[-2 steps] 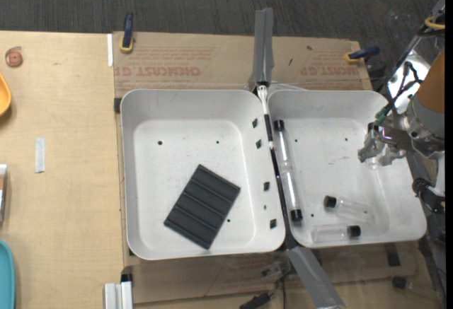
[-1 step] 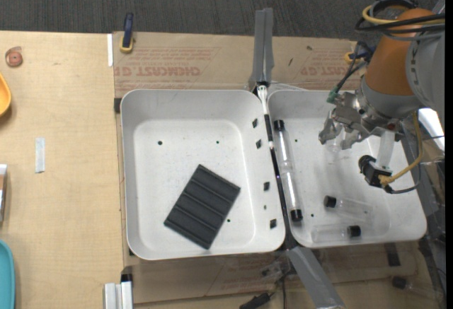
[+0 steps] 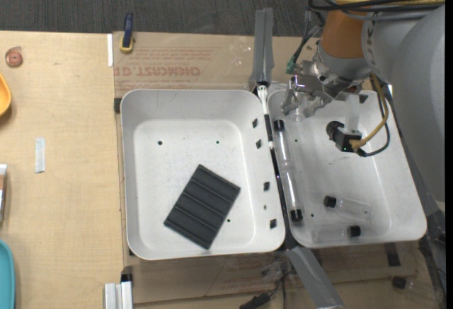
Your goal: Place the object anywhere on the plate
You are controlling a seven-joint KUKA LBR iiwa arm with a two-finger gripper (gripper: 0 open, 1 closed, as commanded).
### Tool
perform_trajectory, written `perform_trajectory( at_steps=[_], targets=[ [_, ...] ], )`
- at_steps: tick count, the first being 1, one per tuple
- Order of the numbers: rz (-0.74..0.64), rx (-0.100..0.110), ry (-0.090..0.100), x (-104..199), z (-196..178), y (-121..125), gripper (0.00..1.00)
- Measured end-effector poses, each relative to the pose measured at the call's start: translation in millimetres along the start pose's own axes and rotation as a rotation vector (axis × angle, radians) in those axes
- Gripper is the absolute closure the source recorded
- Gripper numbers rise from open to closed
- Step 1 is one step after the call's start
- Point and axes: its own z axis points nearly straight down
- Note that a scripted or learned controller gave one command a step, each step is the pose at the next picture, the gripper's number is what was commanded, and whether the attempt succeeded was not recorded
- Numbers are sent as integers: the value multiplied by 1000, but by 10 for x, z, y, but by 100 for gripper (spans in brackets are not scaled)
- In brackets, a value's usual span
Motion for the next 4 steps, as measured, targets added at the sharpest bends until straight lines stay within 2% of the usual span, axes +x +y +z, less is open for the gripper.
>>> perform_trajectory(
  at_steps=[1,2,3,4],
  targets=[
    [-462,-1,-1,1030,-1783,-119,100],
    [-20,1,-1,1757,-949,-29,100],
    [-298,-1,-1,2468,-1631,-124,100],
    [-299,1,-4,2465,-1703,-119,100]
  ],
)
